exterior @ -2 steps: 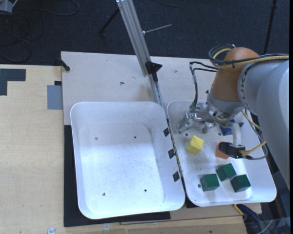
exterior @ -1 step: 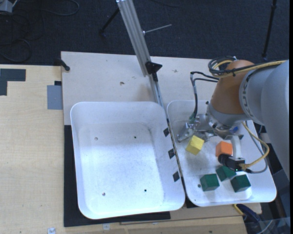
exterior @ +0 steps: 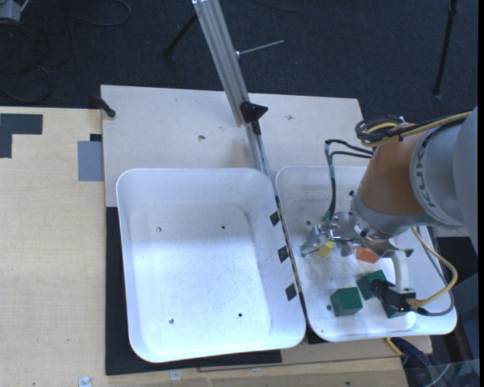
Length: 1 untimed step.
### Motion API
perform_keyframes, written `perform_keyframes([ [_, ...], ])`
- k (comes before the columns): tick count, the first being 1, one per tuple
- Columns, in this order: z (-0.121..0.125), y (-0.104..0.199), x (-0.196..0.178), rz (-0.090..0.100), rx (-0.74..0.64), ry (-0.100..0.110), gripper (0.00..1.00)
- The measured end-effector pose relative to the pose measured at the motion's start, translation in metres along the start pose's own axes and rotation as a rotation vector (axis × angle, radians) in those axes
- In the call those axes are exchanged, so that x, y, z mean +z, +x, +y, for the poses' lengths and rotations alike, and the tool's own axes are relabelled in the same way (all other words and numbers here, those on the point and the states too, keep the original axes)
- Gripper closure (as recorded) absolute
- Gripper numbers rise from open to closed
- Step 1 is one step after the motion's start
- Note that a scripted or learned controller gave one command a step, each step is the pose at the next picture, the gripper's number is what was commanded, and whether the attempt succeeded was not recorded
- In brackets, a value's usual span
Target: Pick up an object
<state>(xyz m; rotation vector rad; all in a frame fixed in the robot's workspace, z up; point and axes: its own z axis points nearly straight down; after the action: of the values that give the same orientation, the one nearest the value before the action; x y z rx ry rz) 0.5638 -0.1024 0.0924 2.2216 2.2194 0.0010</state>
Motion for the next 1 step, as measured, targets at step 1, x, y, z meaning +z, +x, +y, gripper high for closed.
perform_keyframes([
  [1, 0.0235, -0.0134, 0.0007, 0.001, -0.003, 0.001, 0.00],
])
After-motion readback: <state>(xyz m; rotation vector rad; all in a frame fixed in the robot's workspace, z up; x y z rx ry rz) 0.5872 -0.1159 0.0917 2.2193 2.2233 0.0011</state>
